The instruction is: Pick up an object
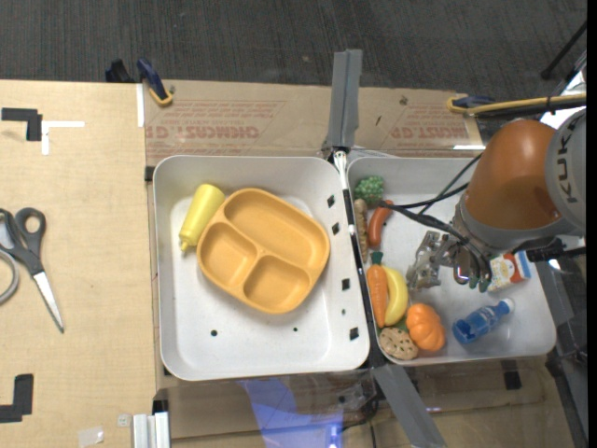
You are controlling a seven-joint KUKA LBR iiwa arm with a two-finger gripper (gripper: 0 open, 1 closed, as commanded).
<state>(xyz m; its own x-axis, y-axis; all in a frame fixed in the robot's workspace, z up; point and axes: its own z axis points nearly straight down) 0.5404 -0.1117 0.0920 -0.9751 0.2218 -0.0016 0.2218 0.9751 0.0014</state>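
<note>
My gripper (431, 267) hangs low over the middle of the right bin (420, 203), just right of a yellow banana (396, 295) and an orange carrot (377, 292). Below it lie a small orange pumpkin (424, 327) and a chocolate-chip cookie (398, 344). A blue bottle (482, 322) lies to its lower right. A small white carton (508, 271) sits partly under the wrist. Broccoli (371, 188) and a red sausage (377, 224) rest along the bin's left wall. I see nothing held in the gripper.
The left bin (252, 343) holds an orange divided plate (264, 248) and a yellow bottle (200, 215) beside it. Scissors (33, 259) lie on the bench at far left. The arm's orange band (513, 180) covers the right bin's upper right part.
</note>
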